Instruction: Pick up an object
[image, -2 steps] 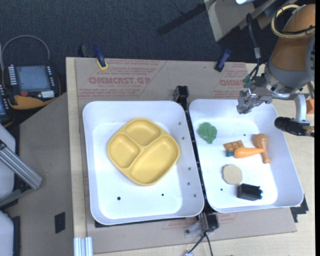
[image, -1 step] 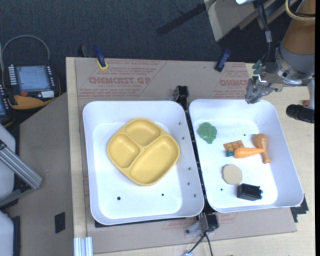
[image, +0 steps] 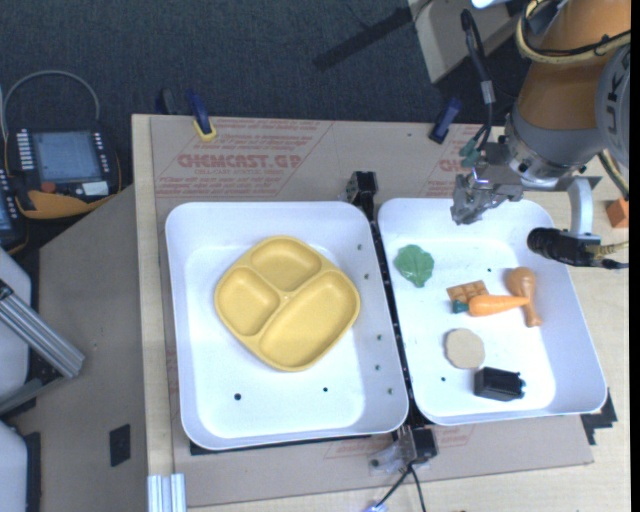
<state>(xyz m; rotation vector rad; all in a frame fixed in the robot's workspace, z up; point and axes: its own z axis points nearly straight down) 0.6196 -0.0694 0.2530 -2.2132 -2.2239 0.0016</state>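
Leftmost, left bin (image: 190, 330): yellow three-compartment plate (image: 288, 301) near middle, tilted diagonally. Right bin (image: 575, 385) holds loose objects: green broccoli-like piece (image: 414, 263) at left side; below and right, small brown block (image: 465, 294) touching orange carrot (image: 497, 305); tan drumstick-shaped piece (image: 524, 291) just right of carrot; round beige disc (image: 464, 349) lower; black block (image: 498, 384) near front edge. End effector (image: 473, 207) over right bin's far-left rim, pointing down, nothing visible between fingers; opening cannot be told. All on tabletop (image: 150, 250).
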